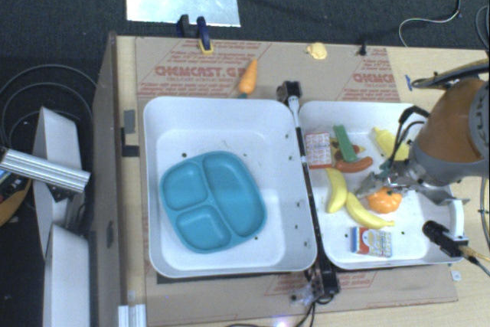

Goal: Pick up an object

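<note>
At the near edge of the right white plastic bin (337, 253), a small flat printed carton (371, 241) lies face up, with 2 yellow plastic bananas (366, 212) just beyond it, the second (336, 190) angled toward the divider between the bins. The grey two-finger gripper (380, 186) hangs low over a round orange plastic fruit (383, 201), its metal tips close to or touching the fruit's upper side; whether it is spread or clamped cannot be made out from this slant. Beside it sit a red sausage-shaped toy (354, 163), a green block (344, 142), a red-and-white printed packet (318, 148) and a pale yellow piece (383, 140) near the arm's cable.

In the left white bin (164, 126), a blue plastic divided plate with 3 compartments (212, 200) lies flat. Farther back, on the cardboard sheet (337, 65), rest an orange toy carrot (247, 76) and a small yellow lump (317, 51).

The step in hand looks like the descent onto the orange fruit, not yet a lift. The next move calls for a firm closure around the fruit's round sides, clear of the touching banana, then a straight rise.
</note>
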Available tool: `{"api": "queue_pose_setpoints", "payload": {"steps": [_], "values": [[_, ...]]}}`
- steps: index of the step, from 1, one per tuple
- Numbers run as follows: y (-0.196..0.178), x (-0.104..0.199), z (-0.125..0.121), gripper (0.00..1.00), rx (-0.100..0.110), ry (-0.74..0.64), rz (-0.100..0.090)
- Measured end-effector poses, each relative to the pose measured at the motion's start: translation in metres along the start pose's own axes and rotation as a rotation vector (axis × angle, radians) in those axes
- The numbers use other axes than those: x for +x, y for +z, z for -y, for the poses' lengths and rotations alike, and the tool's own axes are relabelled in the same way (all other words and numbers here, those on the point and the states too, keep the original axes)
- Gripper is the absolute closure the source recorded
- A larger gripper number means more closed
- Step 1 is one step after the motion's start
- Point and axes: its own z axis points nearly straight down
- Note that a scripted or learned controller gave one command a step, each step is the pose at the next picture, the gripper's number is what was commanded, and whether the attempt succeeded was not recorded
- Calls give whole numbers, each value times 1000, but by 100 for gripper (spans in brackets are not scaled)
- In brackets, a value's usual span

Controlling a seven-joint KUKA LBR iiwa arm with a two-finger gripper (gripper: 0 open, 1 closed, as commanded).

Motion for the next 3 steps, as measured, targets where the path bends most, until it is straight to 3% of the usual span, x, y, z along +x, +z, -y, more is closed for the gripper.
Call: {"api": "queue_pose_setpoints", "payload": {"steps": [1,2,3], "values": [[-13,1,-5,100,-9,-5,2],[-13,38,-37,100,-9,-11,2],[-130,136,-1,100,-16,-18,-3]]}}
